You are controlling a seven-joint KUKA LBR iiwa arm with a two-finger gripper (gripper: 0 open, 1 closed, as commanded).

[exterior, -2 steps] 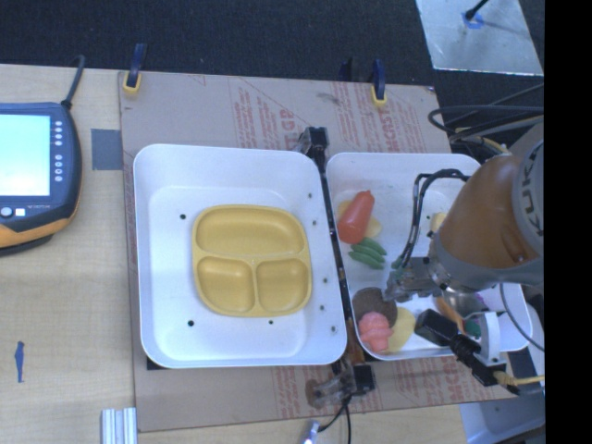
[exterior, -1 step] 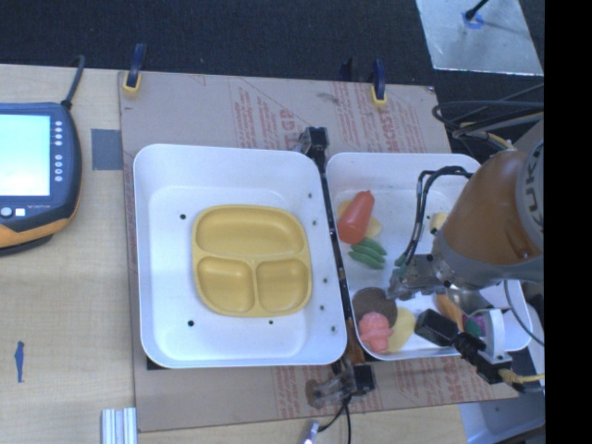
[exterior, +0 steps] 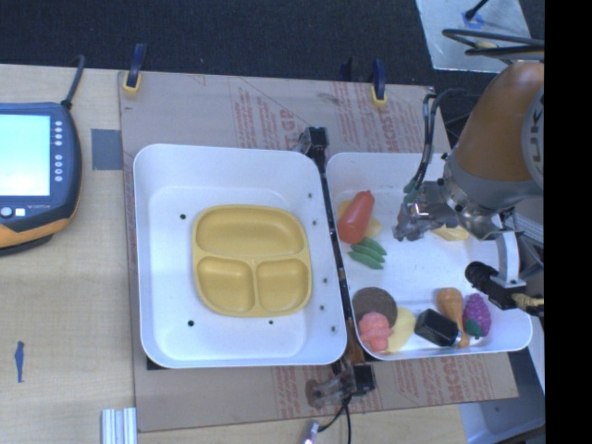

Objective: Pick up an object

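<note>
The pincer (exterior: 413, 222) hangs over the right bin (exterior: 393, 166), near its far edge; whether its fingers are apart or together cannot be told. Just left of the pincer in that bin lie a red toy (exterior: 356, 215) and a green one (exterior: 368, 252). In the left bin (exterior: 166, 248) sits a yellow divided tray (exterior: 252, 259).
</note>
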